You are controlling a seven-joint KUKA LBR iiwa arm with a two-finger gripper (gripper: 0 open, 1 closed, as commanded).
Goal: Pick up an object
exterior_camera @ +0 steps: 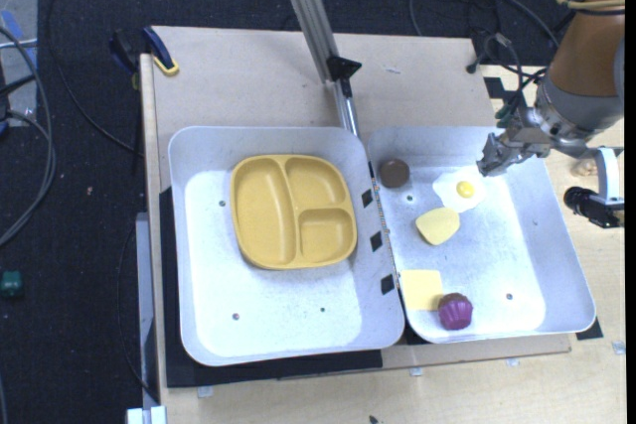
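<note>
- Because the task leaves the choice of object to us, we start at the near edge of the right bin point(556, 243), where a purple knobbly piece point(455, 311) lies touching a flat yellow square point(420, 289); these two crowd each other, so we judge them poor first targets.
- Farther in, we see a yellow wedge point(438, 225) lying alone on bare bin floor, which gives room on both sides for a clean descent.
- Just beyond it lies a fried egg toy point(459, 191), flat and low, likely to slip from a pinch; a brown round piece point(395, 174) sits to its left, near the bin's left wall.
- At the far right, the gripper point(494, 162) hangs over the bin just beside the egg toy; we cannot tell how its tips stand, and nothing shows between them.
- In the left bin point(199, 243) we leave the yellow divided tray point(294, 211) alone: too broad to pinch.
- We advise centring over the chosen piece before lowering.
</note>
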